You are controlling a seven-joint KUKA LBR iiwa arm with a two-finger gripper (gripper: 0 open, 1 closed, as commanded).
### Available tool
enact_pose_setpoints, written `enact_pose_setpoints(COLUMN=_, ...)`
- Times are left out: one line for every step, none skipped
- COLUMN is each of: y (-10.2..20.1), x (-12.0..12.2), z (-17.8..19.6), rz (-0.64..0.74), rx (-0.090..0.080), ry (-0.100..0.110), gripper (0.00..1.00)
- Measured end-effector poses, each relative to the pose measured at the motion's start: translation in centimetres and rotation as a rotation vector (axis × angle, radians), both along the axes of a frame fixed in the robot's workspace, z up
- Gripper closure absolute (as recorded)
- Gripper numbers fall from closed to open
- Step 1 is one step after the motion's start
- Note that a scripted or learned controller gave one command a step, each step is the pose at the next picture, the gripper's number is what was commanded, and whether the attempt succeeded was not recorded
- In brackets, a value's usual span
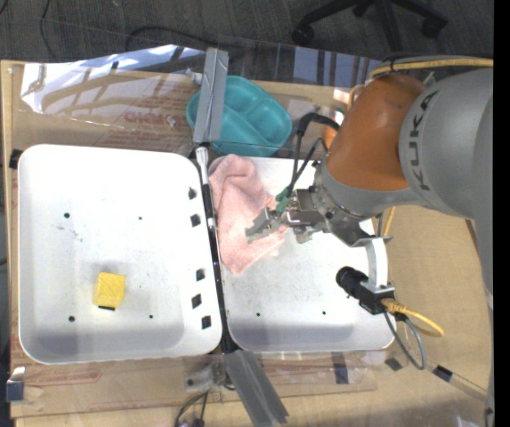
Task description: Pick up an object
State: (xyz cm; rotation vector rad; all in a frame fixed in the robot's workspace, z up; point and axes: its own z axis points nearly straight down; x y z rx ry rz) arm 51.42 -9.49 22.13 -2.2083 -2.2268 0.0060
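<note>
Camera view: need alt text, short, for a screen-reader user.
A grey KUKA arm with an orange band reaches from the right over the right white bin, its claw at the edge of a crumpled pink cloth. A small yellow block lies in the left white bin; a teal plastic tray sits behind them.

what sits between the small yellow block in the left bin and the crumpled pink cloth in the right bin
In the camera view, bare white floor of the left bin and the black divider separate the small yellow block from the crumpled pink cloth.
</note>
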Motion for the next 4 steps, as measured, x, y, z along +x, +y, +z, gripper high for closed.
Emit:
enact_pose_setpoints(y=-1.3, x=4.4, z=-13.0, rz=-0.059, rx=-0.002, ry=-0.005, gripper=0.0)
enact_pose_setpoints(y=-1.3, x=4.4, z=-12.1, rz=-0.054, rx=-0.003, ry=-0.003, gripper=1.0)
enact_pose_setpoints(y=-3.5, x=6.7, z=-1.2, rz=0.105, rx=-0.001, ry=-0.006, gripper=1.0)
enact_pose_setpoints(y=-6.6, x=4.5, z=5.7, rz=0.256, rx=-0.002, ry=-0.007, gripper=1.0)
